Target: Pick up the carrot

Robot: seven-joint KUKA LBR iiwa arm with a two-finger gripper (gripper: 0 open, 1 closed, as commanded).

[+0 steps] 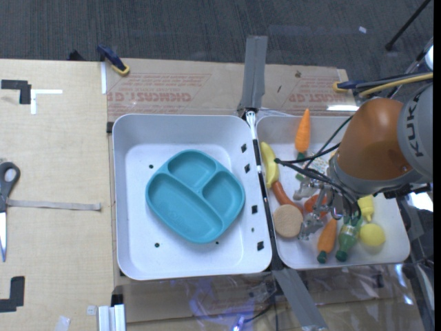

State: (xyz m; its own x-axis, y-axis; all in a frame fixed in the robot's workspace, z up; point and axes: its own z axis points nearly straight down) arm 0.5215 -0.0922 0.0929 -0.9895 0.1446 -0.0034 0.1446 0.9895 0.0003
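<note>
Hand (318, 212) low in right bin (393, 250), among toy food; finger state cannot be told. One carrot (302, 131) near far wall, another carrot (326, 238) just beside hand. Step: approach. Next: centre over carrot, close.

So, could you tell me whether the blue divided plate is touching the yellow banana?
Apart. The camera view shows the blue plate in the left bin and the banana in the right bin, with the bin walls between them.
</note>
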